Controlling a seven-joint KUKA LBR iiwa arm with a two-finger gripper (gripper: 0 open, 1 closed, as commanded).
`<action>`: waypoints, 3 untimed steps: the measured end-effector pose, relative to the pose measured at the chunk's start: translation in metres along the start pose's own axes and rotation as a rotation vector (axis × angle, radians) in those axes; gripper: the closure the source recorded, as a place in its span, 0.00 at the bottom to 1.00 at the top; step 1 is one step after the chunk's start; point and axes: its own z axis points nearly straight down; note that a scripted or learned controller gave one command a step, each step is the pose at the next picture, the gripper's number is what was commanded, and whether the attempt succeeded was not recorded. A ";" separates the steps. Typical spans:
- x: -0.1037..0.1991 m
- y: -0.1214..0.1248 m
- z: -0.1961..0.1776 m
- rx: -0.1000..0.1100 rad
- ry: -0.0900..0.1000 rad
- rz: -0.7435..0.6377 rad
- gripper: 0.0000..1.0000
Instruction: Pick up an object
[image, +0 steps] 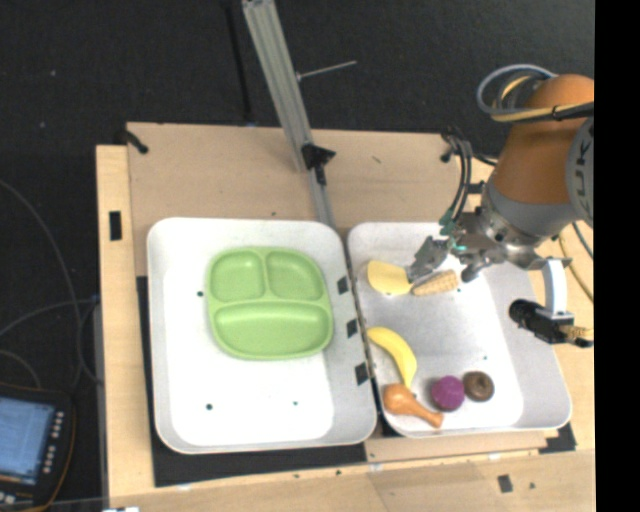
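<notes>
Claw (440, 268) hangs over the right white bin's (500, 395) far edge — whether it grips the tan cone-shaped object (436, 284) beneath, I cannot tell.

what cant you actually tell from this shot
- End effector, camera view: too small and dark to tell if it is open or shut, or gripping the cone beside it.
- Arm: cut off by the right edge.
- Tablet: cut off at the lower left; screen too small to read.
</notes>
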 end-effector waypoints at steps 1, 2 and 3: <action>0.000 0.000 0.000 0.000 0.000 0.001 0.00; -0.004 -0.005 0.062 0.007 -0.001 0.003 0.00; -0.004 -0.002 0.105 0.005 -0.001 0.005 0.00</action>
